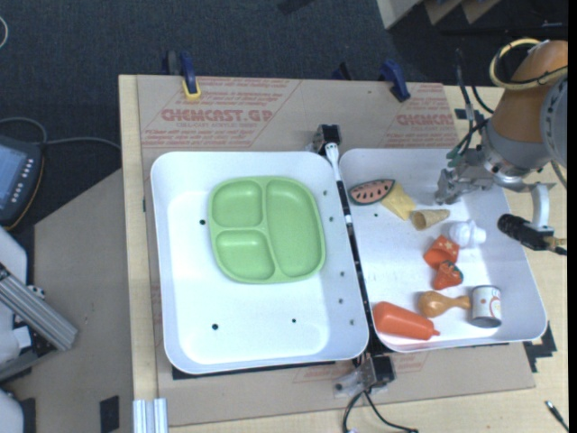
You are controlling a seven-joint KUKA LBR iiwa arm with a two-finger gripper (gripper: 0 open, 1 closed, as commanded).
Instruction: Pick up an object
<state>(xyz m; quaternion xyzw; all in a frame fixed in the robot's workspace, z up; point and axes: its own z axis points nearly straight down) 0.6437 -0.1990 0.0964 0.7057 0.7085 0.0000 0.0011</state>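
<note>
The right bin [505, 242] holds several toy foods. A watermelon slice [371, 190] and a yellow wedge [397, 205] lie at its upper left, with an ice-cream cone [431, 216] beside them. Lower down are a white piece [467, 234], red strawberries [443, 262], a tan drumstick [438, 303], a small can [486, 306] and an orange carrot [403, 321]. My gripper [448, 190] hangs over the bin's upper right, just above and right of the cone, with nothing seen between its fingers.
The left bin [180, 323] holds a green divided plate [267, 228]. A black divider with clamps runs between the bins [346, 233]. The arm [527, 97] enters from the upper right. Cardboard lies under both bins.
</note>
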